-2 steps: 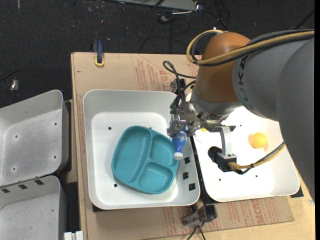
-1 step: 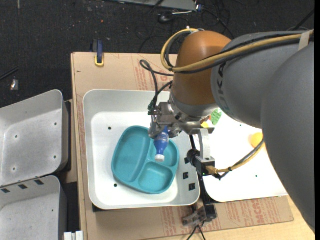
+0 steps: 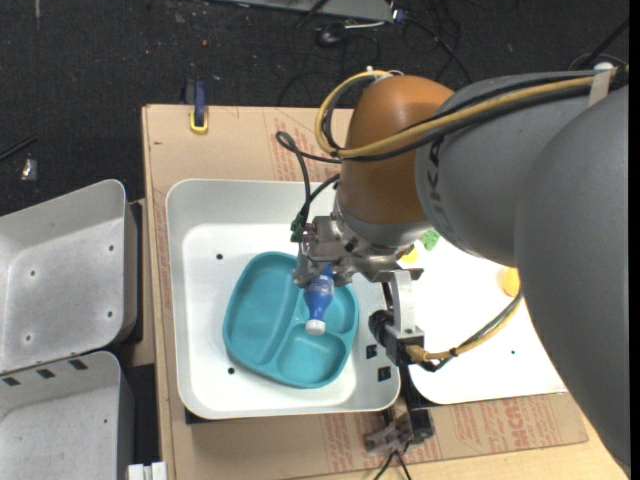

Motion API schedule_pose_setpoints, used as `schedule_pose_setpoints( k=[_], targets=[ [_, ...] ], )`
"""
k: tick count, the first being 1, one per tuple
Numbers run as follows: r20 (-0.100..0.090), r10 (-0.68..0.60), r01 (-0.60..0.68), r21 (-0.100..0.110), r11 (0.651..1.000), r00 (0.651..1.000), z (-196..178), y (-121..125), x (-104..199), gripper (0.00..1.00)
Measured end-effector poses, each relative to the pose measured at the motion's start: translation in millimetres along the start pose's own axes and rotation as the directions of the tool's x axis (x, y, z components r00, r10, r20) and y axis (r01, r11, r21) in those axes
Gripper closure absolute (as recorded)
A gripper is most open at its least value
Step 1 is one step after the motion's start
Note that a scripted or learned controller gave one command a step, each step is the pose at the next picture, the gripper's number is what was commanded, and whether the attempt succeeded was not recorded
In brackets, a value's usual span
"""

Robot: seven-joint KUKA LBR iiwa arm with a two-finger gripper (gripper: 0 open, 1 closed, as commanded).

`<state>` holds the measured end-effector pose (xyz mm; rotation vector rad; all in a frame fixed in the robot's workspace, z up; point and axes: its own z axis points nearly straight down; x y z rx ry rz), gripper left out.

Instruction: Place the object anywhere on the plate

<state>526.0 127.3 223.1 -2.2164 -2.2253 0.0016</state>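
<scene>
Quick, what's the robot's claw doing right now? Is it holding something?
Gripper: closed on the blue bottle, held over the teal plate.

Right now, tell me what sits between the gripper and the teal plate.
In the camera view, a small blue bottle with a white cap hangs below the gripper, cap pointing down over the teal plate.

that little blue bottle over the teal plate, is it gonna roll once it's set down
Probably. The small blue bottle looks rounded and slim, so on its side it could roll. The teal plate has raised dividers and a rim, which should likely stop it.
</scene>
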Motion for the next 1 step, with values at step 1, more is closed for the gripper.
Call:
schedule_pose_setpoints(
  k=[1],
  targets=[
    [0.000, 0.001, -0.001, 0.000, 1.000, 1.000, 0.3, 0.2, -0.3, 0.00]
  ],
)
